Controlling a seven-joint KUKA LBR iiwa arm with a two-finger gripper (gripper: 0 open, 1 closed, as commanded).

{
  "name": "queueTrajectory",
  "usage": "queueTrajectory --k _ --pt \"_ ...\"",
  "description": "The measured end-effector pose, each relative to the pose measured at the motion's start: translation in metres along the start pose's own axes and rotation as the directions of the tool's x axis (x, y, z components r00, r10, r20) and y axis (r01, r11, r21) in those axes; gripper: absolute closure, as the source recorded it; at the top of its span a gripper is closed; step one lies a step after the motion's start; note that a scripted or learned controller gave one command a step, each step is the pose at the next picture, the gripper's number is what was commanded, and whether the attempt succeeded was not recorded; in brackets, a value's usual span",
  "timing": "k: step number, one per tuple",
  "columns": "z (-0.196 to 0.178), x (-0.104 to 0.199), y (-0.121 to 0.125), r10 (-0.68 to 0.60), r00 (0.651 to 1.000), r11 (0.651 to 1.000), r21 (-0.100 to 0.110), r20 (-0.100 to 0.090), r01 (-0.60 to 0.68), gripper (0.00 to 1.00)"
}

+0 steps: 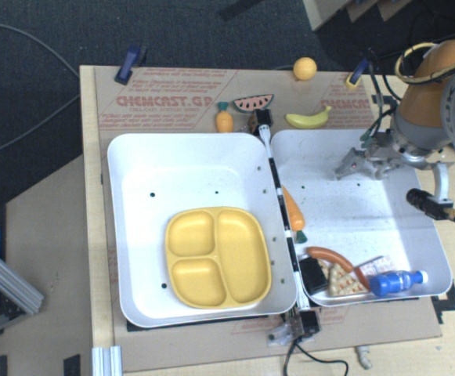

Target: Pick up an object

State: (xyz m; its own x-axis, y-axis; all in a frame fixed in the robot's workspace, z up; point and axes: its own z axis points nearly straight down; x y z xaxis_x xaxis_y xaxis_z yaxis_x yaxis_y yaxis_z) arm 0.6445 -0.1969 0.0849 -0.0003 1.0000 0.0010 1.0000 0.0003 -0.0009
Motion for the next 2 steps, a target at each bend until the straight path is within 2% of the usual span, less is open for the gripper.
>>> queueTrajectory --k 1,2 --pt "0.001 0.026 -0.120 0.001 1.000 1.000 0.001 0.000 -0.001 0.00" --pt "0.001 0.046 -0.166 0.001 1.000 1.000 0.000 0.001 -0.001 0.00"
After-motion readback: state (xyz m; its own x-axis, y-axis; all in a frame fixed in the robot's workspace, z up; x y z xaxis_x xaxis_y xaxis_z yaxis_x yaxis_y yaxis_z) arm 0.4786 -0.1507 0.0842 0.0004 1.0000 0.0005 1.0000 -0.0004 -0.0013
